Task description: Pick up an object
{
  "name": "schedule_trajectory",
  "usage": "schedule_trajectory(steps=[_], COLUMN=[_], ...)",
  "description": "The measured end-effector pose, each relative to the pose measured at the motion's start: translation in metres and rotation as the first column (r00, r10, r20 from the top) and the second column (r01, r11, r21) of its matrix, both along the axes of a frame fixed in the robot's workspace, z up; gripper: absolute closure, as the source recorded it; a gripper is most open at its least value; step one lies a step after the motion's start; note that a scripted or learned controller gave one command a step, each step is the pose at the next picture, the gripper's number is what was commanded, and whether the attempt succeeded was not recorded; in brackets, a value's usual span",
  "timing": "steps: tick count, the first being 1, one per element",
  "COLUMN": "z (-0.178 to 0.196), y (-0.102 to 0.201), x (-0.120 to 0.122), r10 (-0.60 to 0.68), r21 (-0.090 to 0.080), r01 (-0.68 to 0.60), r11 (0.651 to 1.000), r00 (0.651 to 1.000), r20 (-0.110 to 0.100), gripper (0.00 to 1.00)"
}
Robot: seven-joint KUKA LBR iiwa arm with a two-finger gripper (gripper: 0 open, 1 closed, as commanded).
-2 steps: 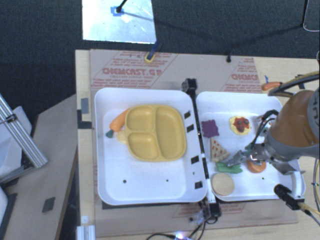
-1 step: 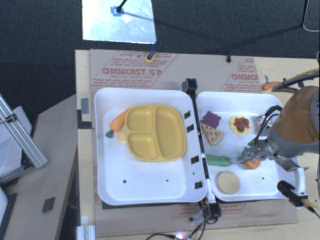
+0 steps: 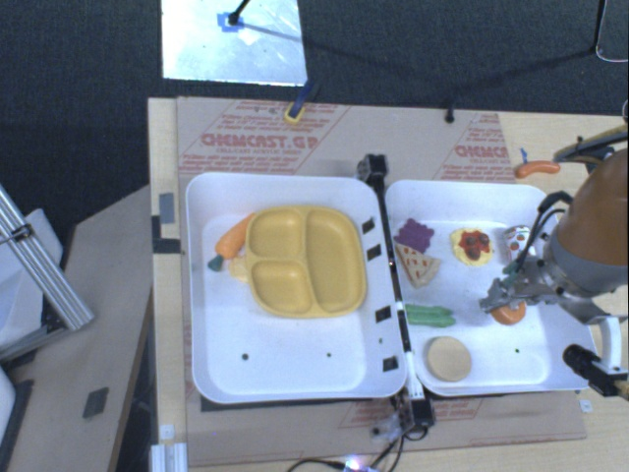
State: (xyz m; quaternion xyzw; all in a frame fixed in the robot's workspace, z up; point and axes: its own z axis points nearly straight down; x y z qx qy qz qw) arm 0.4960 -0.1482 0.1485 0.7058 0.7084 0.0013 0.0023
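My gripper (image 3: 503,301) hangs low in the right bin (image 3: 472,380), at its right side, right over a small orange object (image 3: 508,314) that peeks out under it. In the same bin lie a purple grape bunch (image 3: 415,234), a waffle-like wedge (image 3: 419,265), a yellow disc with red topping (image 3: 473,246), a green pea pod (image 3: 429,315), a tan round cookie (image 3: 449,358) and a small white piece (image 3: 517,236) near the arm.
The left bin (image 3: 226,362) holds a yellow divided plate (image 3: 300,261) with an orange carrot (image 3: 233,236) at its left edge. A black divider (image 3: 385,264) runs between the bins. The grey arm (image 3: 595,234) covers the right bin's far right side.
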Motion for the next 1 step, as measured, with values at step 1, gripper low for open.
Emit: schedule_trajectory(steps=[1], z=[0.0433], y=[0.0013], x=[0.0026], r10=[0.001], r21=[0.000], r01=[-0.001], r11=[1.000], r00=[1.000], r20=[0.002], gripper=[1.00])
